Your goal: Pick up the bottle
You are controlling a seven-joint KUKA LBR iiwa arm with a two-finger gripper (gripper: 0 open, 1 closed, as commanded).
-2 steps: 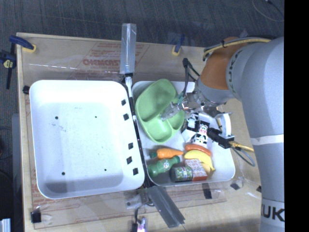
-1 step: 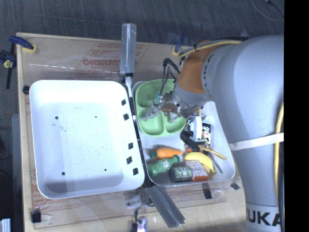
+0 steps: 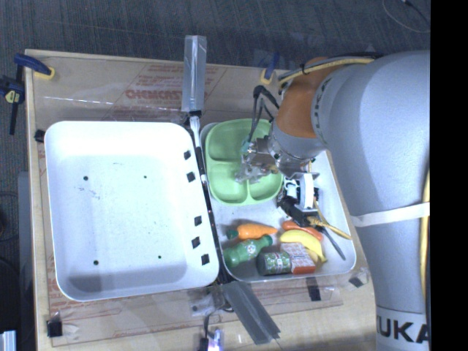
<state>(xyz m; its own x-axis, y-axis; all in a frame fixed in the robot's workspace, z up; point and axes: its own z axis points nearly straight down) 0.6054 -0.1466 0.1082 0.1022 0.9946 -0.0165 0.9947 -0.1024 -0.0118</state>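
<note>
While the grey arm (image 3: pixel 380 174) fills the right side of the scene, reaching in over the right-hand bin (image 3: pixel 342 218), its orange band (image 3: pixel 296 112) sits above the wrist toward the far end of that bin. On the left lies the larger-looking left bin (image 3: pixel 117 210), white, with a few dark specks on its floor. Both bins rest on a wooden bench (image 3: pixel 95 79) with red printing along its far edge. A grey bar (image 3: pixel 194 72) stands at the far end of the seam between the bins.

Inside the right bin, a green divided tray (image 3: pixel 227 178) takes up the far half. The gripper (image 3: pixel 256 163) hangs over the right part of this tray; whether its claw is spread or closed cannot be told, and nothing can be made out in its hold.

At the near end of the right bin lies a cluster of small things. The bottle (image 3: pixel 247 251), green with a pale cap end, lies on its side at the near left of the cluster, well apart from the gripper. Just beyond it lies an orange carrot (image 3: pixel 248 232). To its right lies a dark jar with a red-and-white label (image 3: pixel 285 260), and beside that a yellow banana (image 3: pixel 306 241).
</note>
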